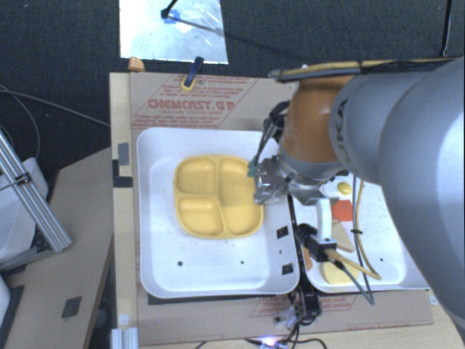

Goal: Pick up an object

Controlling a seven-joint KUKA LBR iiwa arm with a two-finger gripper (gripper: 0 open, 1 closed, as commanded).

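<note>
Arm (392,100) of grey metal, with an orange band, comes in from the right and covers much of the right bin (389,271). Under it stand 2 white bins side by side; the left bin (156,267) holds a yellow tray (214,195) with 4 compartments, lying flat near the middle. The gripper (263,187) is low at the right edge of this tray, seemingly touching its rim, but I cannot tell how it is set. In the right bin, an orange block (343,211) lies beside a small yellow piece (344,190).
</note>
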